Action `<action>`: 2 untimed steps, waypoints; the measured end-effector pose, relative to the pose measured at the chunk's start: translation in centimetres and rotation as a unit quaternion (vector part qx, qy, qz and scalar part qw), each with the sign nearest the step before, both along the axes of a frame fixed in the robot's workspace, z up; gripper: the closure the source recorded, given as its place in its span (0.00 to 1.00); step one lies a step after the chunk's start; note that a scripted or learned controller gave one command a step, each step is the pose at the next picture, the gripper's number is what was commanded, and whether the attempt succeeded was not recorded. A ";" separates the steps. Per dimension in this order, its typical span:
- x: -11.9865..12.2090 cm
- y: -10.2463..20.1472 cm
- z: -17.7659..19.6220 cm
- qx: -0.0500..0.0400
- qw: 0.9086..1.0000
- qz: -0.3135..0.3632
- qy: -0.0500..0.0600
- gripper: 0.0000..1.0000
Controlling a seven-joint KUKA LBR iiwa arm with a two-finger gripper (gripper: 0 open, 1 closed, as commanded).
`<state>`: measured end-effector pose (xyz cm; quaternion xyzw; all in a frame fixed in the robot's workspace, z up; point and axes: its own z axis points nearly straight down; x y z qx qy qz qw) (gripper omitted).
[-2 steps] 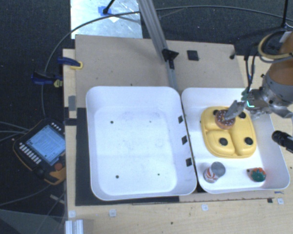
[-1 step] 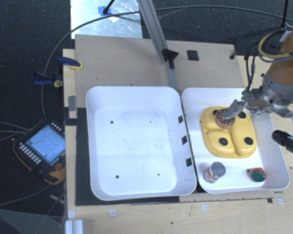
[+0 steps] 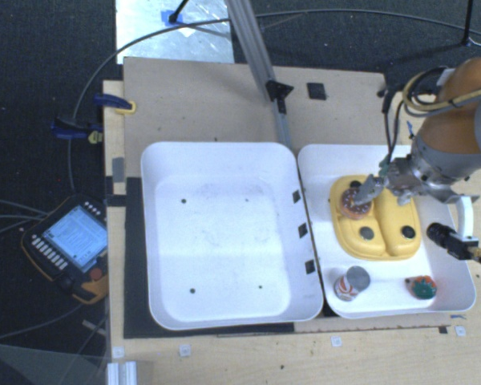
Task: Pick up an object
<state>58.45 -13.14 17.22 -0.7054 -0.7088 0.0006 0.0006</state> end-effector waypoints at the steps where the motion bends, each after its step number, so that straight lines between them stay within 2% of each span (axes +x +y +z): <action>1: 0.6 -0.2 -4.4 0.000 1.000 -0.001 0.000 0.00; 2: 1.4 0.7 -7.0 0.007 1.000 0.003 -0.009 0.00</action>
